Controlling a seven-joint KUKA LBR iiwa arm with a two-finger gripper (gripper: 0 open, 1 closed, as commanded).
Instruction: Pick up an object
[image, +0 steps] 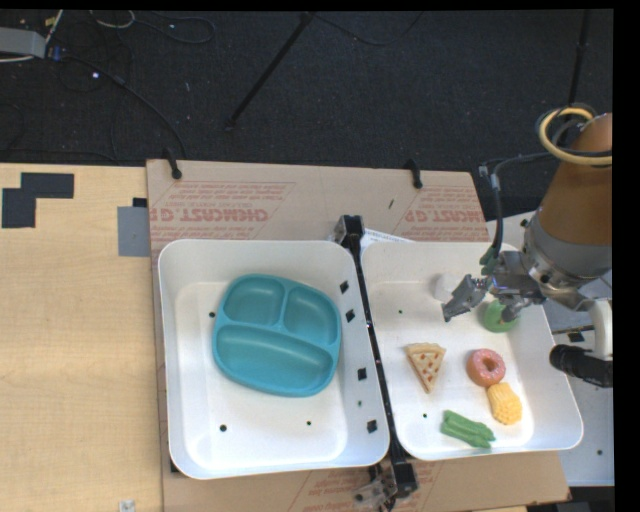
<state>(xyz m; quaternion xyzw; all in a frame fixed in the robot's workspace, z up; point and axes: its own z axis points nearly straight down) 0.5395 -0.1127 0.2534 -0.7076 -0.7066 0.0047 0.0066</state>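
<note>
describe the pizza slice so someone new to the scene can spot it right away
Look in the right white bin, left of the pink donut. The pizza slice is the flat tan wedge with red dots, its point aimed at the bin's near edge, the only triangular toy there.

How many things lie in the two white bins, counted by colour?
Teal: 1, the divided plate
Green: 2, the round thing by the pincer and the bean pod
Yellow: 1, the corn
Pink: 1, the donut
Orange-tan: 1, the pizza slice
Total: 6
</note>
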